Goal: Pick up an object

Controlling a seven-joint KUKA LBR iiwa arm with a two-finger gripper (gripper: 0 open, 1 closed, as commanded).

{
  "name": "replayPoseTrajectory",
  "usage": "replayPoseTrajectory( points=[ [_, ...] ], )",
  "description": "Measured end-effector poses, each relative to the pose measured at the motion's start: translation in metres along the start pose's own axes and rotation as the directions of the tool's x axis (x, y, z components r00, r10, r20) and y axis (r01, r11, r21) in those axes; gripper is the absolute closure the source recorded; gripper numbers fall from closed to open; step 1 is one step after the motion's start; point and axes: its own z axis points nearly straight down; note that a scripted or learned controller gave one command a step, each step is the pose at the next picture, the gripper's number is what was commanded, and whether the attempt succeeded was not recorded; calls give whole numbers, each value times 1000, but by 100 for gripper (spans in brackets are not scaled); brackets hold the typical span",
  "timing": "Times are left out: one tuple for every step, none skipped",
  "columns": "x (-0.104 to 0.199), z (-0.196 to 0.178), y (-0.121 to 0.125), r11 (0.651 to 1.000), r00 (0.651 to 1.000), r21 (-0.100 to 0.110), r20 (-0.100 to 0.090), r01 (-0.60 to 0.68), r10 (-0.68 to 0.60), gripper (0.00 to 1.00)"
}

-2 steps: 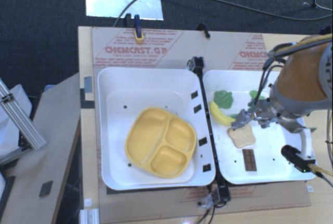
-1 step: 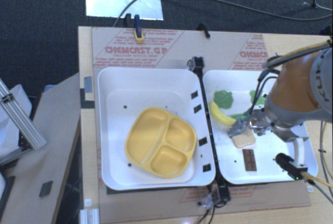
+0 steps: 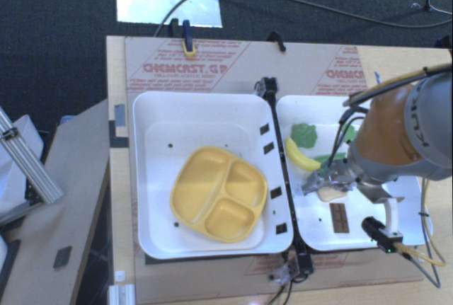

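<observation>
While the grey KUKA arm w/ orange band leans over the right-hand shallow white bin, its tool sits low among the items there; whether it is clenched or released can't be told. Candidate objs: a yellow plastic banana, a green leafy toy and a small brown rectangular block, all lying on the bin floor. A yellow divided plastic tray rests in the left-hand white bin. Judged status: approach made, nothing visibly lifted; grasp and lift remain.

bins – glossy white plastic | divided tray – smooth yellow plastic | bench – matt board
</observation>
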Motion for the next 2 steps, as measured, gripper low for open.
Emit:
replayPoseTrajectory(
  points=[
    [-2,-14,2,1000,1000,-7,3,-1,1,100],
    [-2,-78,1,1000,1000,-5,1,2,-2,100]
  ],
)
